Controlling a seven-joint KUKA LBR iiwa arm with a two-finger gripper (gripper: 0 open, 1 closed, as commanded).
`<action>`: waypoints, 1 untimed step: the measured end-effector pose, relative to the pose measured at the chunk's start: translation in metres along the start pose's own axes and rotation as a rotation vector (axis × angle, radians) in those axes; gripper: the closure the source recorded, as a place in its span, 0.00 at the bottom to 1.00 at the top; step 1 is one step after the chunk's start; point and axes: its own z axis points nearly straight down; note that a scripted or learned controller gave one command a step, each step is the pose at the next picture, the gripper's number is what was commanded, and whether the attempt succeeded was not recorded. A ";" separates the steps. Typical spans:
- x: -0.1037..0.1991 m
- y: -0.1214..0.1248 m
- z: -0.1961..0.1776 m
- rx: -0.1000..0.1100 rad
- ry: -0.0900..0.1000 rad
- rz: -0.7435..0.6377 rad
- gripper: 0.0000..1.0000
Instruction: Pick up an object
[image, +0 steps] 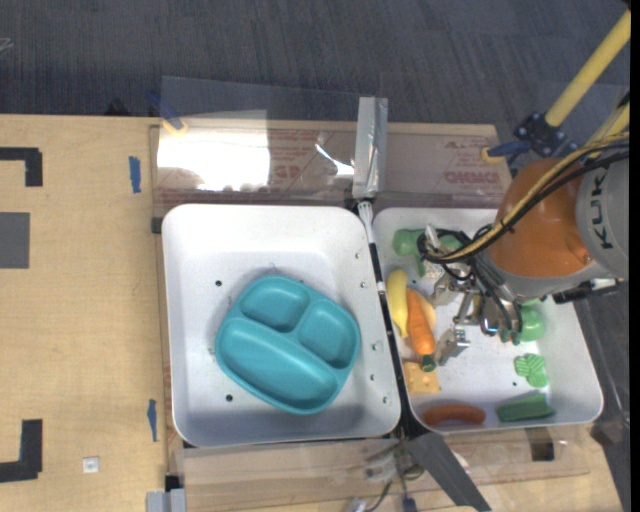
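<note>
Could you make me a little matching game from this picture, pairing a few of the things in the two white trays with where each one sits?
Things:
1. teal plastic divided plate
2. orange toy carrot
3. red toy sausage
4. yellow toy banana

Places:
A. near the front edge of the right bin
B. alone in the left bin
C. against the right bin's left wall, beside the carrot
D. right bin, between the banana and the claw

Pairs: 1-B, 2-D, 3-A, 4-C
</note>
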 end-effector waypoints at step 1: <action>0.002 0.001 0.000 0.000 0.000 -0.061 0.00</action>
